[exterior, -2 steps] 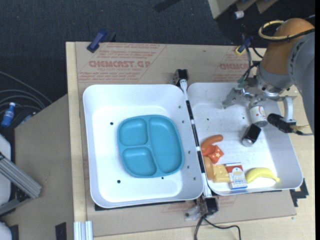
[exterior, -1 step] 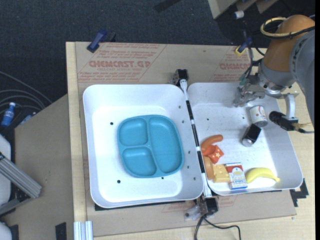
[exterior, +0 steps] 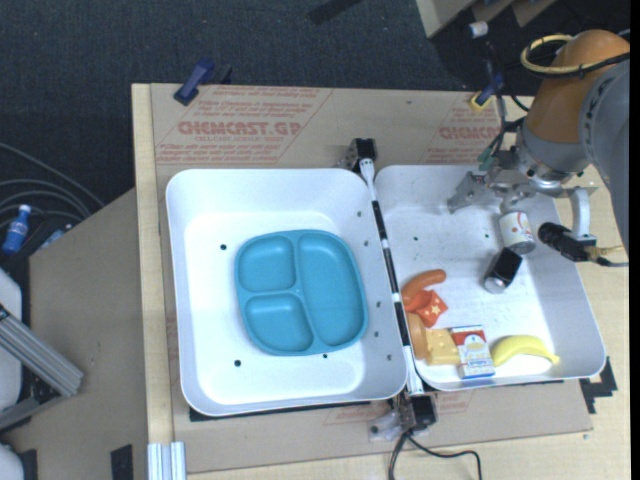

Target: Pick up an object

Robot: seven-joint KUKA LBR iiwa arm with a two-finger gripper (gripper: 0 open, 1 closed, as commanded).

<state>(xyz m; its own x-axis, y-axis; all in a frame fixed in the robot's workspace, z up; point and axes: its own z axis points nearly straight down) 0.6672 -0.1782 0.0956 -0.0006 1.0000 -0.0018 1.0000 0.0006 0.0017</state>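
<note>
Camera view, left bin [exterior: 190, 268]: a blue divided plate [exterior: 298, 292] lies at its middle.
Right bin [exterior: 570, 298]: orange piece [exterior: 424, 281], red piece [exterior: 428, 309], small box [exterior: 473, 352], banana [exterior: 524, 348], dark cylinder [exterior: 502, 269], all toward the near half.
Gripper [exterior: 515, 226]: over the right bin's far part; grip state cannot be told.
Arm [exterior: 565, 98]: reaches in from the right, wrist bent downward.

Blue tray [exterior: 299, 291] in left bin [exterior: 200, 193]
</note>
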